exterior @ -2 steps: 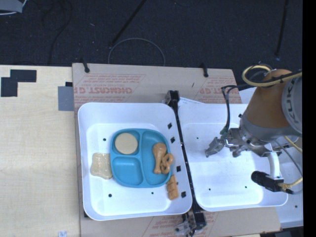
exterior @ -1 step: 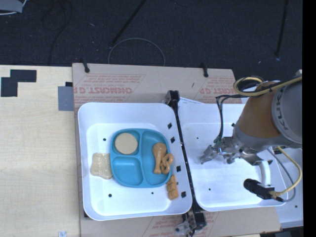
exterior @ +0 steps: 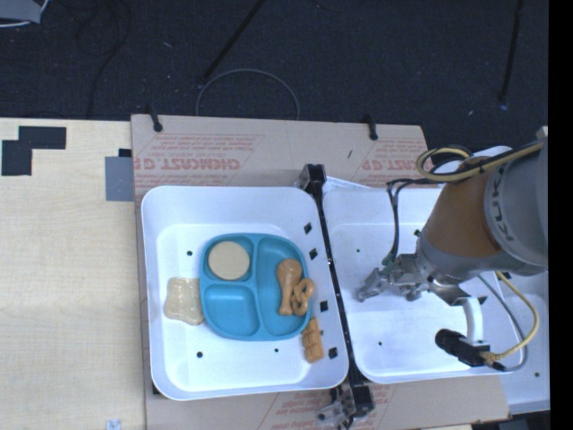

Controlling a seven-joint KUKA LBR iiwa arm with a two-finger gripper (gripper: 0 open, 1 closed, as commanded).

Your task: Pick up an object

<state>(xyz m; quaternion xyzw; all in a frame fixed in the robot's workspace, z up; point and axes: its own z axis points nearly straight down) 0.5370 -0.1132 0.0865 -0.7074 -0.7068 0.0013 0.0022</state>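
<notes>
gripper (exterior: 372, 288) low in right bin (exterior: 421, 365), jaw state cannot tell | targets in left bin (exterior: 170, 222): pretzel (exterior: 294, 285) on blue tray (exterior: 237, 316), pale chunk (exterior: 183, 300) beside it | likely light, rigid toy food; pinch pretzel across its narrow stem

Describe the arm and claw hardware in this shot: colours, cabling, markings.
The arm is a thick grey cylinder with a partial dark "KU" marking on its side, then a wide orange band above the wrist. The claw is a small grey metal assembly. Black and yellow cables loop at the wrist, and more trail below to a black connector.
</notes>
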